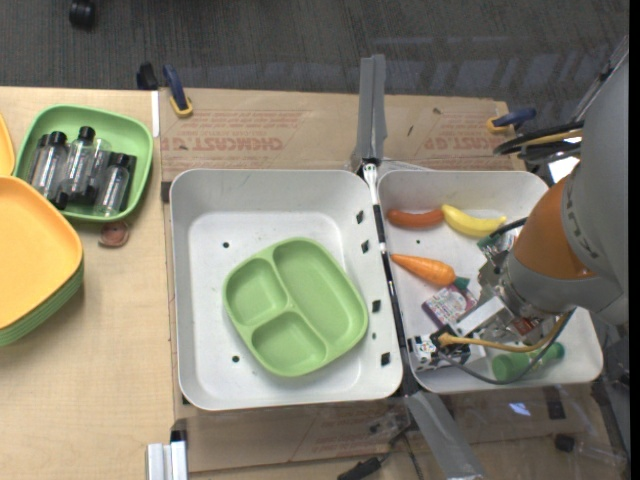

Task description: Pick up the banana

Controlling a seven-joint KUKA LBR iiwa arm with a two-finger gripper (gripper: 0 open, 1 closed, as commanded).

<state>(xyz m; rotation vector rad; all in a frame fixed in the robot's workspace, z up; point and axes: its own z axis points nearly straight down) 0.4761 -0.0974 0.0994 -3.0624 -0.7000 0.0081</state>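
Camera view: banana (472,220) lies at the right bin's (590,360) far edge, beside a sausage (415,217), with a carrot (425,267) nearer. Arm (560,248) reaches over the bin's near right corner; whether its jaws are apart cannot be told. Left bin (200,268) holds a green tray (294,306).

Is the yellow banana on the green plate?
No, the curved yellow banana lies in the right white bin, while the green divided plate sits in the left white bin.
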